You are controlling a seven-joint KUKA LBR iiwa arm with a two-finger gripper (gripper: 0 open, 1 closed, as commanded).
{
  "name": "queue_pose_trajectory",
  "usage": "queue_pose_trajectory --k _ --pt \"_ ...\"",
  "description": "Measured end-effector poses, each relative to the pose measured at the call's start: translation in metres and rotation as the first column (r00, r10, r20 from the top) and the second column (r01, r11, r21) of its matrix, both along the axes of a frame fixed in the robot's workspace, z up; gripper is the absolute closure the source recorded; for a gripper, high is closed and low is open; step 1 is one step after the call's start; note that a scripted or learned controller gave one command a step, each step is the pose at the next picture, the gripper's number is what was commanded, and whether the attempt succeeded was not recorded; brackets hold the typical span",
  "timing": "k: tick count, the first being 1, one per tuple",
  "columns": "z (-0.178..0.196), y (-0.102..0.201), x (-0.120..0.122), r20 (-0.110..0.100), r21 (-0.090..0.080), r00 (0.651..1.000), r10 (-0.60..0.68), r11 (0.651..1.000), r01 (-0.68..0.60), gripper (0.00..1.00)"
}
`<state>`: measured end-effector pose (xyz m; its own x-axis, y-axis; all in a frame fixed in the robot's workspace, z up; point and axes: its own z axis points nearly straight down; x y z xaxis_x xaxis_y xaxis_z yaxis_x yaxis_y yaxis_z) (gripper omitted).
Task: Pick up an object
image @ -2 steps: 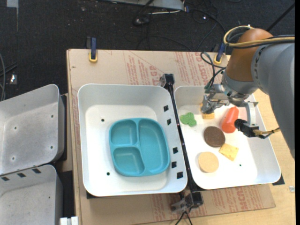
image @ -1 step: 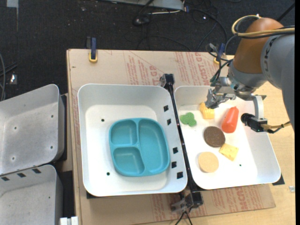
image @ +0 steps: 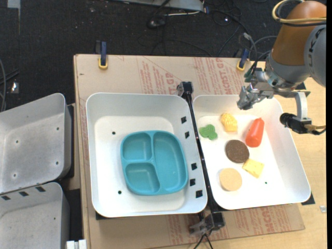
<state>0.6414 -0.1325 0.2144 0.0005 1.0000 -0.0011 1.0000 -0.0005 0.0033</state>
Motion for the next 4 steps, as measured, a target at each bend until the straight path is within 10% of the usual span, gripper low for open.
queue_pose_trajectory --k 1,4 --pt "0.045 0.000 0.001 0.001 0.000 1.000 0.003 1.000 -0.003 1.00" --pt "0.044 0.154 0.010 -0.002 0.001 1.000 0.007 1.000 -0.007 1.00"
